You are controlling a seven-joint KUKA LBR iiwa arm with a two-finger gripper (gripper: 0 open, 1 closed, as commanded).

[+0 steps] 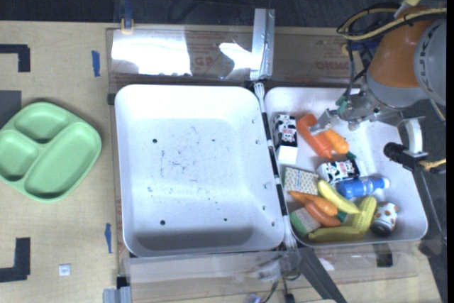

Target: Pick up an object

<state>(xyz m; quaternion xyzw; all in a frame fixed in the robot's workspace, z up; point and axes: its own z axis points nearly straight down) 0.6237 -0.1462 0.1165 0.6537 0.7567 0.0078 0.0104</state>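
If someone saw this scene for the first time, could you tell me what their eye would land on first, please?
Most likely the heap of bright toys crowding the right bin, among them a yellow banana, orange carrots and a blue bottle. Next, the grey arm with its orange band reaching in from the right, its gripper at the pile's upper edge. Far left, a green divided plate sits on the bench.

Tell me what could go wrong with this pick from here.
The gripper sits right by the orange toy in the crowded right bin; it may nudge the toy instead of catching it. The cow-print cup and banana lie close, so a descent could shove neighbours.
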